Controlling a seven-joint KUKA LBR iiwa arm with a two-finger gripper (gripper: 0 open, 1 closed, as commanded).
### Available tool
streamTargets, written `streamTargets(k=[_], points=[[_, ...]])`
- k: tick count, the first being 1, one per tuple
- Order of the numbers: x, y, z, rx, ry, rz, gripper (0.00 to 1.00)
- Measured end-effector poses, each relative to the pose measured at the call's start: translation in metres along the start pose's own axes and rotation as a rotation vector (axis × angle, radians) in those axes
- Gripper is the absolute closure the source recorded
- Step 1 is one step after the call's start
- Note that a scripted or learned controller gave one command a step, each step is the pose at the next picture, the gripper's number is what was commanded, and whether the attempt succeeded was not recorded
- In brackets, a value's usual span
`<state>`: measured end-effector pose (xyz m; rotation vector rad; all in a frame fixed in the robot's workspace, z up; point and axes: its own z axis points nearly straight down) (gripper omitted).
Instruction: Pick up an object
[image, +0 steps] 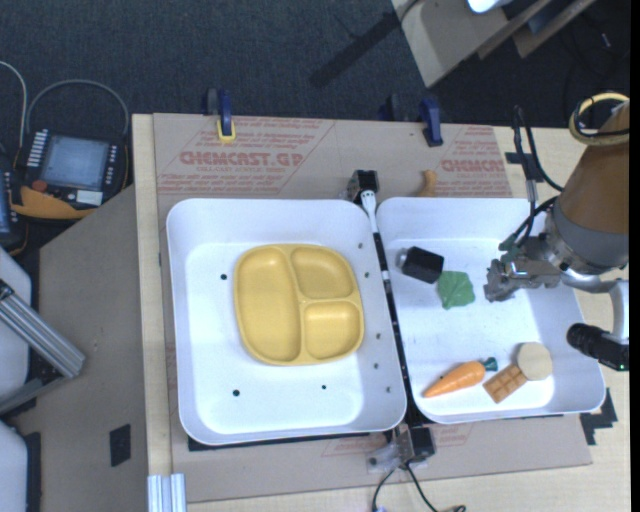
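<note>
End effector: I saw it low over the right bin, near that bin's far right part, reaching in from the right; I could not tell how far it was parted, and I saw nothing in its hold.
Arm: grey wrist with the orange band sat above and to the right of the end effector.
Green piece: a small leafy green object lay just left of the end effector, close but apart from it.
Black block: lay further left, beyond the green piece and slightly toward the far rim.
Carrot: orange, green-tipped, lay toward the near rim, below and left of the end effector, well apart from it.
Brown waffle piece: lay just right of the carrot's green tip, nearly straight below the end effector.
Pale round piece: touched the waffle piece on its upper right, below and slightly right of the end effector.
In the way: I saw nothing between the end effector and the green piece.
Left bin: lay far left of the end effector, holding a yellow divided plate with three compartments.
Worktop: brown board under both bins, with blue clamps on its far edge.
</note>
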<state>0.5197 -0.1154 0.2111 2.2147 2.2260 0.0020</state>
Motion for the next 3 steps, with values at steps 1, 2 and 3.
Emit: streamTargets(k=[1, 2, 3], points=[[0.046, 0.02, 0.007, 0.0, 0.0, -0.001, 1.0], [0.1, 0.027, 0.001, 0.0, 0.001, -0.001, 1.0], [0.159, 0.039, 0.0, -0.001, 0.002, -0.002, 1.0]])
